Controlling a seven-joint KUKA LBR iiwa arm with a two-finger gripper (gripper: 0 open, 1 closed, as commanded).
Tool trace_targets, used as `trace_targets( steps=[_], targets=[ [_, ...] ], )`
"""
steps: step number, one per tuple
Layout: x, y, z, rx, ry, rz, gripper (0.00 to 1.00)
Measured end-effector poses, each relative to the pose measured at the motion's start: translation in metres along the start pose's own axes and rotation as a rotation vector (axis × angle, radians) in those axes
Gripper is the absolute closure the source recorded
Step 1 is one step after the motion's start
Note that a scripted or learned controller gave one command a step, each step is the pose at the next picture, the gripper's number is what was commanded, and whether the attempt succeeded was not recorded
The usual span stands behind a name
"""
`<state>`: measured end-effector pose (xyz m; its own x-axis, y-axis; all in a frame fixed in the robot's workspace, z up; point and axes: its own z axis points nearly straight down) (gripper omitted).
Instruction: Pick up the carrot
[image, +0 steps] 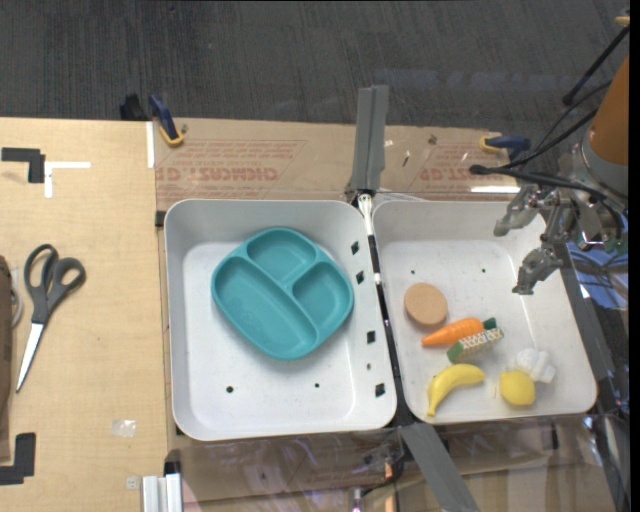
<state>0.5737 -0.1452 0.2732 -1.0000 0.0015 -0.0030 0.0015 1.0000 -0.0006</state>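
gripper (533, 250): fingers spread, empty, above right bin (575, 400) | carrot (452, 332): lying in bin, apart from gripper

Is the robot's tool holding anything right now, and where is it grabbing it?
Nothing is held. The tool hangs over the right bin, apart from the carrot, which lies on the bin floor below it.
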Motion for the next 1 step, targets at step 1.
trace_targets(
  steps=[1],
  targets=[
    [0.0208,0.0182,0.1293,-0.001,0.001,-0.369,0.0]
  ],
)
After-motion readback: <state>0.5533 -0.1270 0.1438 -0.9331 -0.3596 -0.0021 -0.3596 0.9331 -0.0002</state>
